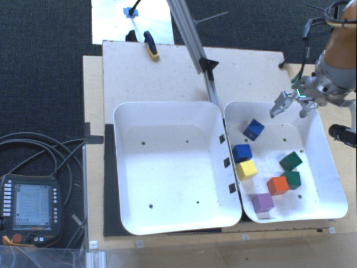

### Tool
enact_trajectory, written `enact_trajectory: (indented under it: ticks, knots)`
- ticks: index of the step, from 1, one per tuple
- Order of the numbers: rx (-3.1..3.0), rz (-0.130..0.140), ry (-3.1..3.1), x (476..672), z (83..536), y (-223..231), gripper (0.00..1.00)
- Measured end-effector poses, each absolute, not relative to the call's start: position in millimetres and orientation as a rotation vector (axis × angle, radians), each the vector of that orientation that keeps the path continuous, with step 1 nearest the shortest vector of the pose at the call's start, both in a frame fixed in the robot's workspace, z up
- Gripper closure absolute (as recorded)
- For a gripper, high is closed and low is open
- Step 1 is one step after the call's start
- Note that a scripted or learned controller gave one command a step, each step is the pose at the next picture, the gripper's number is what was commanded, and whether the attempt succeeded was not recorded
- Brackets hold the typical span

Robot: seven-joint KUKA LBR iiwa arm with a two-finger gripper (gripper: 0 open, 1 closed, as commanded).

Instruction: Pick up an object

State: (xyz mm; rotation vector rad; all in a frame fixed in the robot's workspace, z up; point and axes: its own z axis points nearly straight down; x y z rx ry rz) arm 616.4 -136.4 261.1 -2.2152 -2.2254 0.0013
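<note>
White plastic bins sat side by side on the bench [167,71]; we logged the left bin [167,166] and the right bin [326,172], whose near rims touched along the middle. All blocks we saw lay in the right bin. We counted seven: a tilted dark blue block [254,129] nearest the far wall, a second blue block [241,152] just beside the inner wall, a yellow block [246,170] touching it on the near side, a purple block [263,202] near the front rim, an orange block [277,185] between purple and green, and two green blocks, one upper [290,161] and one lower [293,178], the lower one touching the orange.

We saw the arm [340,54] coming in from the right, with the gripper [294,105] hovering over the far right corner of the right bin, above the rim. Its two fingers looked spread apart, one finger [279,105] pointing toward the left and the other sitting nearer the right wall. We saw nothing between them, and no block touched them; the dark blue block was nearest, still apart from the fingertip.

Off the bench at the left we noted a teach pendant [30,208] with its black cables [44,149]. A slanted metal pole [187,27] crossed the back of the bench.
</note>
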Motion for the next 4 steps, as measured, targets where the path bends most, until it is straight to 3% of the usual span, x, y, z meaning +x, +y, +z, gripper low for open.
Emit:
enact_trajectory:
  ticks: [1, 4]
  knots:
    - [-2.217, -0.002, -2.228, 617.0, 263.1, -136.4, 0.0]
    - [-2.217, 0.003, -2.222, 611.5, 104.2, -143.2, 0.0]
